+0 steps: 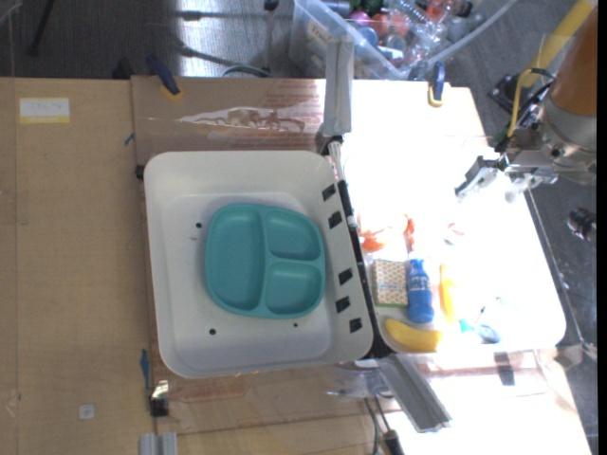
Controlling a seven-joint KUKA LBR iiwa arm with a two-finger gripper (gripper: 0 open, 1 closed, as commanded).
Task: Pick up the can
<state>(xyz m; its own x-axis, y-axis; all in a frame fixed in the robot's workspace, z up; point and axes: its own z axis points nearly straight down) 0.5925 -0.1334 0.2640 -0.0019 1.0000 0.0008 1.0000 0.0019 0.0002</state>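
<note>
The can (418, 290) is blue and lies on its side in the near-left part of the brightly lit right bin (531, 282). It rests between a tan square packet (390, 282) and a thin yellow stick (446, 292). My gripper (493, 180) hangs over the far-right part of that bin, up and to the right of the can and well apart from it. Its fingers stand open with nothing between them.
A banana (412, 336) lies just in front of the can, and an orange item (373, 240) lies beyond it. A small blue object (485, 331) sits near the front right. The left bin (171, 254) holds a teal divided plate (265, 259). A clear tub of clutter (403, 12) stands behind the bench.
</note>
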